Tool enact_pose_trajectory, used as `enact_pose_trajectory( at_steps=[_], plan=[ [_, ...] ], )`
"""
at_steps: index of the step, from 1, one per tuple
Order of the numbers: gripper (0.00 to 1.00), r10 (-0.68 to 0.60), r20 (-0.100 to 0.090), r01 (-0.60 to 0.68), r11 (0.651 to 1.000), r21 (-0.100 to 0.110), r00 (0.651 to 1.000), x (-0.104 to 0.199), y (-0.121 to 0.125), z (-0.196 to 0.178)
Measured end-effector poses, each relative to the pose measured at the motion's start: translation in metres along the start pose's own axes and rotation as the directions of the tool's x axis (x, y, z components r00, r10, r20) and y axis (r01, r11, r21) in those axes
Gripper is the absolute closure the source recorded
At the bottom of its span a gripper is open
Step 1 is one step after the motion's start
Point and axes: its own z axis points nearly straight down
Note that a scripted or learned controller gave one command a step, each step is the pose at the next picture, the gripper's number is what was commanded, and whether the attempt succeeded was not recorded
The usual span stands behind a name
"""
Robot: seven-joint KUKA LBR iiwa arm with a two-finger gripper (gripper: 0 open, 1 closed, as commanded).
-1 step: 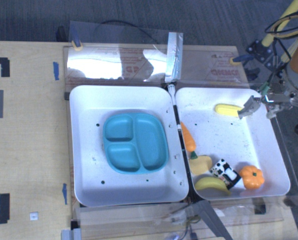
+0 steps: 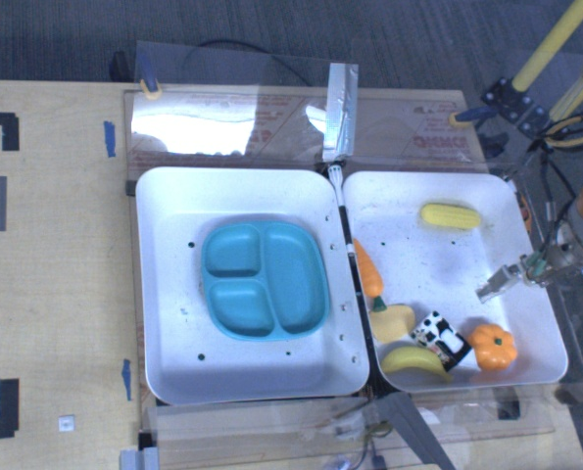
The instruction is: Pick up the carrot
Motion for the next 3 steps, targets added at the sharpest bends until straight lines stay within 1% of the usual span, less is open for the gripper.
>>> enact_pose_trajectory(
  at_steps=[1,2,3],
  plan=[
    [0.0,0.011,-0.003,-0.011,1.0,-0.012,1.0,0.008,0.011,0.05],
    [0.0,0.357,0.004,-0.357,0.934,-0.01,0.934,0.032,0.02,0.03],
    [0.0,0.41,0.002,-0.41,0.912,-0.012,0.912,0.105,-0.007,0.06]
  ],
)
